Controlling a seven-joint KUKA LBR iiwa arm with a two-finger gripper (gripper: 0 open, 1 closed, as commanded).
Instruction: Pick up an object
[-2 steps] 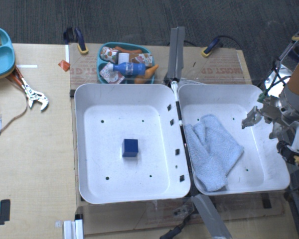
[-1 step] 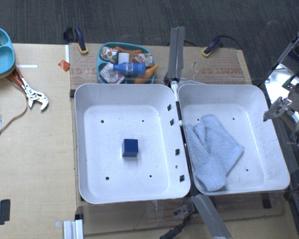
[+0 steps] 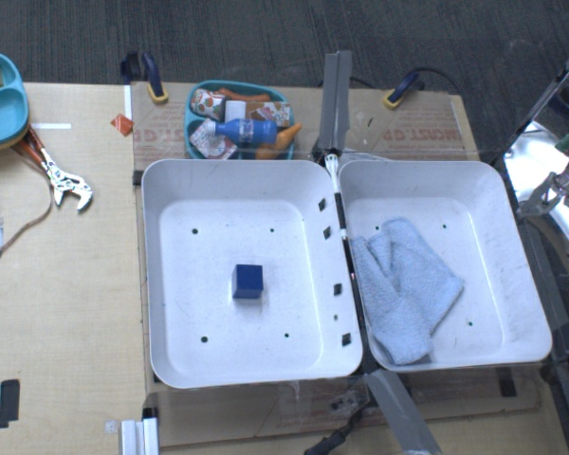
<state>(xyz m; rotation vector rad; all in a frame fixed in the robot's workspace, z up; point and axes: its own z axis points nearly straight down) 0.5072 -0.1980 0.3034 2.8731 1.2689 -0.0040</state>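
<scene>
Nearest the camera, a grey bar (image 3: pixel 410 423) runs off the bottom edge below the seam between the bins, so its lower end is cut off. A dark bracket (image 3: pixel 4 401) at the lower left of the tabletop (image 3: pixel 66 301) is also clipped.

The left bin (image 3: pixel 155 330) holds a small blue cube (image 3: pixel 248 282), which sits alone a little left of the bin's middle, flat on the floor and apart from every wall. The right bin (image 3: pixel 512 254) holds a crumpled pale blue cloth (image 3: pixel 403 287), lying from the bin's middle toward its near left corner. Its folds hide the floor under it.

At the right edge is a glare-washed metallic shape (image 3: pixel 548 173) that is too bright to make out. Whether the gripper is open or closed cannot be told.

Farther back, an adjustable wrench (image 3: pixel 68 190) lies on the tabletop, with a cord (image 3: pixel 19 221) trailing off the left edge. Behind the left bin stands a teal bowl (image 3: pixel 239 121) crowded with small packages that are hard to tell apart. A grey post (image 3: pixel 337 98) rises at the seam, with clamps (image 3: pixel 148 76) along the far edge. A teal tray (image 3: pixel 0 102) is cut off at the left.
</scene>
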